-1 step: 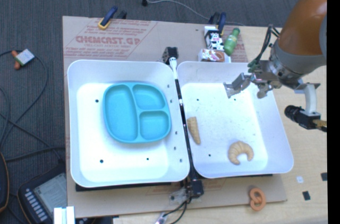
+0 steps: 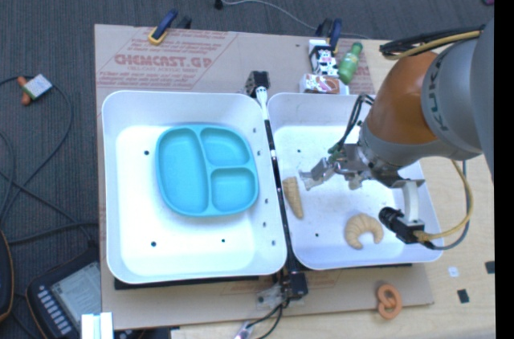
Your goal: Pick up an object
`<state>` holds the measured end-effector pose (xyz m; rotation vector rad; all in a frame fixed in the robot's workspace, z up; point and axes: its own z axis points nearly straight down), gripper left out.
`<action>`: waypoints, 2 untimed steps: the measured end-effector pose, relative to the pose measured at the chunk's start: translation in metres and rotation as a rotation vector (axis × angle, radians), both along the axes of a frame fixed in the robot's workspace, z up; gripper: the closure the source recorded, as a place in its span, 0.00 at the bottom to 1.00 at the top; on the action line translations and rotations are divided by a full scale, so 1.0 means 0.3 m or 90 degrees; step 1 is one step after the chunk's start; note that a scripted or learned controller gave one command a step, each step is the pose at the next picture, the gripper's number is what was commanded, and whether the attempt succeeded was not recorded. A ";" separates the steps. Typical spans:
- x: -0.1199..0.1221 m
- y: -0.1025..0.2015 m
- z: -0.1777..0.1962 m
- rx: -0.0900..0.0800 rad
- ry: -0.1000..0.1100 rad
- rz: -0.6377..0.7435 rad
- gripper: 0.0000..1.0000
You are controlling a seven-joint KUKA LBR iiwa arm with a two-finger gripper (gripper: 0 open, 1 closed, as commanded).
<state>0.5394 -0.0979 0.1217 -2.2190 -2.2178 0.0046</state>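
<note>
1. Grey carpet under a brown cardboard-topped bench (image 2: 161, 64) with two shallow white bins.
2. Left bin (image 2: 128, 249): sky-blue plastic divided plate (image 2: 207, 169).
3. Right bin (image 2: 321, 253): tan croissant (image 2: 363, 230), pale cone-shaped pastry (image 2: 293, 196).
4. Gripper (image 2: 315, 173) hangs above the cone pastry, jaws spread, pinching nothing.

Two bins (image 2: 120, 120), one plate (image 2: 207, 170), two pastries (image 2: 364, 230).

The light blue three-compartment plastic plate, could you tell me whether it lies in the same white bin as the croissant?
No, the light blue three-compartment plastic plate lies in the left white bin, while the tan croissant lies in the right white bin.

Bright, even light; soft shadows; mild blur.
</note>
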 end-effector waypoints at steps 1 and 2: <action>0.154 -0.043 -0.114 -0.001 -0.005 0.001 0.00; 0.157 -0.048 -0.080 -0.003 -0.008 0.001 1.00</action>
